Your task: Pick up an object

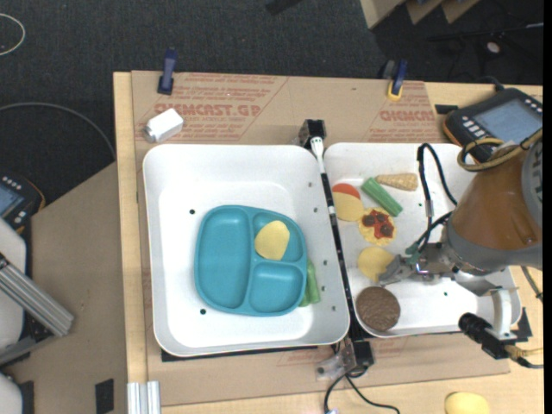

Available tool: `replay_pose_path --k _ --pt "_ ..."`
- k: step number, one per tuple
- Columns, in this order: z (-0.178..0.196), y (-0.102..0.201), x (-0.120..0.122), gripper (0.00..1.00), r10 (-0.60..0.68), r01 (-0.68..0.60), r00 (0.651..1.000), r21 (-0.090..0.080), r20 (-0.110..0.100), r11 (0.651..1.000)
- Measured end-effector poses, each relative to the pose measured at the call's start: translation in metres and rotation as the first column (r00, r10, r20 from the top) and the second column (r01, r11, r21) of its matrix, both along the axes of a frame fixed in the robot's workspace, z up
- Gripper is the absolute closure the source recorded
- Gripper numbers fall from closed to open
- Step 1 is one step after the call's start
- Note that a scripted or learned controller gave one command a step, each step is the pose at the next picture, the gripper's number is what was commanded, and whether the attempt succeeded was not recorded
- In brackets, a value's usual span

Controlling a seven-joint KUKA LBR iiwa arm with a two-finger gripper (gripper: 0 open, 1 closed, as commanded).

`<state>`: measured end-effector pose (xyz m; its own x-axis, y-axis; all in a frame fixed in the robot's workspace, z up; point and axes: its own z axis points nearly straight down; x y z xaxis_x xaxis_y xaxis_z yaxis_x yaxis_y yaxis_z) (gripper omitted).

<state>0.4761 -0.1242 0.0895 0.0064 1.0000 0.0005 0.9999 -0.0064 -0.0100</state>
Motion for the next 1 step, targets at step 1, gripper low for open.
replay_pose_path --k 1 --pt "-0.0045 0.0011 0.0901 0.0 0.01 -0.01 1.0 -0.003 0.018 1.0"
